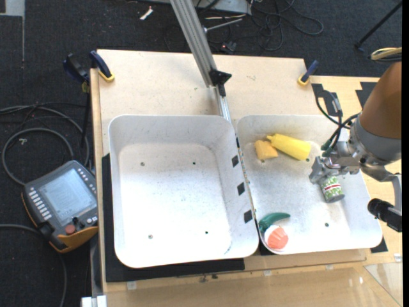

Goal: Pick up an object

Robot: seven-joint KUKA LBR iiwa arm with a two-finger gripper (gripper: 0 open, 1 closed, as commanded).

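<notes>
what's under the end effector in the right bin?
A small green-and-white labelled can lies directly beneath the end effector, in the shallow white right bin. The end effector covers the can's upper end.

pendant (61, 200) floor, left | clamps (102, 66) (307, 72) bench back corners | metal rail (192, 31)

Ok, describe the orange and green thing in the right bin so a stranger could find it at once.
Start at the right bin, the one the arm reaches into. Follow its near edge to the corner beside the divider between the two bins; the orange and green object lies there. It is round and orange-red with a green top, unlike the yellow item at the far side and the small can by the gripper.
</notes>
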